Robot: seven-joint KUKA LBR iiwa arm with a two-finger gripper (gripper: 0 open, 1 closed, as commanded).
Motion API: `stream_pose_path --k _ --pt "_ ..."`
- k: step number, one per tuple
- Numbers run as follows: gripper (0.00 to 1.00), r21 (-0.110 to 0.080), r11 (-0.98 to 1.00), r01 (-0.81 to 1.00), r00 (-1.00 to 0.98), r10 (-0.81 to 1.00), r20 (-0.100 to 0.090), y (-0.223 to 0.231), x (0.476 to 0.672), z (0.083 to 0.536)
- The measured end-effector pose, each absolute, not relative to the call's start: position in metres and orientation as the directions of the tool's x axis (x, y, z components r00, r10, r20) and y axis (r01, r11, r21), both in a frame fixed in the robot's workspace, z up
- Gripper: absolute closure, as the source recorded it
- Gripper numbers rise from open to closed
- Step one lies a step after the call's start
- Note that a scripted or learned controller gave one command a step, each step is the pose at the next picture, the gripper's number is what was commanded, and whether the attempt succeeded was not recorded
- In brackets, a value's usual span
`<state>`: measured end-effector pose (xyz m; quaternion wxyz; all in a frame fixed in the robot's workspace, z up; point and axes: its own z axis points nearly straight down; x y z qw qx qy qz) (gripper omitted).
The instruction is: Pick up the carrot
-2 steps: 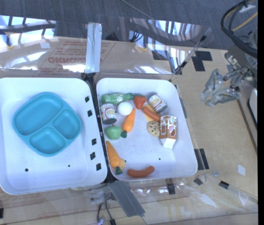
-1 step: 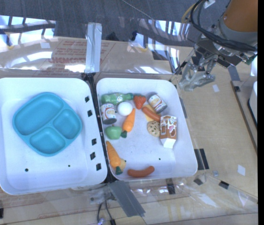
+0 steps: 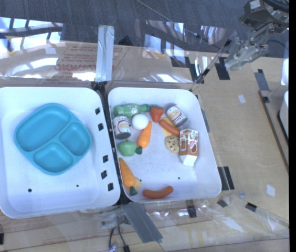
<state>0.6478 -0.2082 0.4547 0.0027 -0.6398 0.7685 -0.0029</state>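
An orange carrot (image 3: 145, 134) lies in the middle of the right bin (image 3: 205, 167), tip pointing toward the front, between a white egg (image 3: 140, 122) and a green pepper (image 3: 128, 148). A second carrot (image 3: 128, 176) with a green top rests against the bin's left wall near the front. My gripper (image 3: 245, 52) hangs well away at the upper right, outside the bin and above the bench, with nothing seen in it.
The right bin also holds a green pod (image 3: 131, 109), strawberry (image 3: 156, 113), two cans (image 3: 175, 114) (image 3: 121, 125), an orange stick (image 3: 169, 126), cookie (image 3: 171, 144), carton (image 3: 189, 146) and sausage (image 3: 157, 192). A blue divided plate (image 3: 53, 138) sits in the left bin (image 3: 11, 193).
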Motion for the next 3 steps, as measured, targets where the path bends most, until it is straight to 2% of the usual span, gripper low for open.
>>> stream_pose_path --k 1,2,3 --pt "1.00 0.008 -0.325 -0.946 0.325 -0.946 -0.008 -0.199 0.641 0.269" --pt "1.00 -0.012 -0.313 -0.950 0.313 -0.950 0.008 -0.199 0.633 0.422" --pt "1.00 0.007 -0.492 -0.871 0.492 -0.871 -0.011 -0.200 0.634 0.282"
